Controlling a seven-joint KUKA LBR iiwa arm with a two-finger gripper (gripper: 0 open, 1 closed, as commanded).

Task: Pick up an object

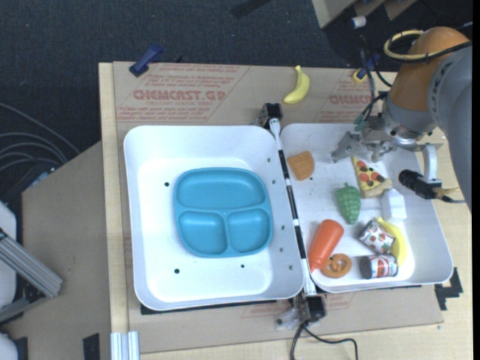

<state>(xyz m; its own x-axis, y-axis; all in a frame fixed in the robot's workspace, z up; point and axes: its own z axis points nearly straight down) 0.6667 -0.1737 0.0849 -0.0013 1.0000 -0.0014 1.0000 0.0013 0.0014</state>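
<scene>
Camera view: two shallow white plastic bins sit side by side on a brown cardboard-faced bench [225, 88] printed with red lettering. The left bin [146, 163] has rounded corners and a smooth glossy wall; it holds a blue divided plate [222, 211] with three moulded compartments, one wide above and two smaller below.

The right bin [435, 231] holds a group of toy foods. A tan bread-shaped piece [301, 165] lies near the inner edge. A pizza slice [369, 177] with red dots lies near the gripper. A green knobbly vegetable [348, 202] sits at the centre. An orange carrot [325, 243], tapered and smooth, lies slanted toward the lower left, with a small ring-shaped donut [339, 265] touching its tip. Two small cylindrical cans [378, 250] lie on their sides at the lower right, and a yellow banana [395, 240] is just beside them.

A second yellow banana [297, 87] lies on the cardboard outside the bins, above the right bin.

The gripper [365, 142] hangs over the upper part of the right bin, just above the pizza slice. Whether its jaws are wide or narrow cannot be told; nothing is visible between them. The grey arm with its orange band [427, 51] enters from the right.

The floor [90, 21] around the bench is dark carpet, with black cables at the left.
</scene>
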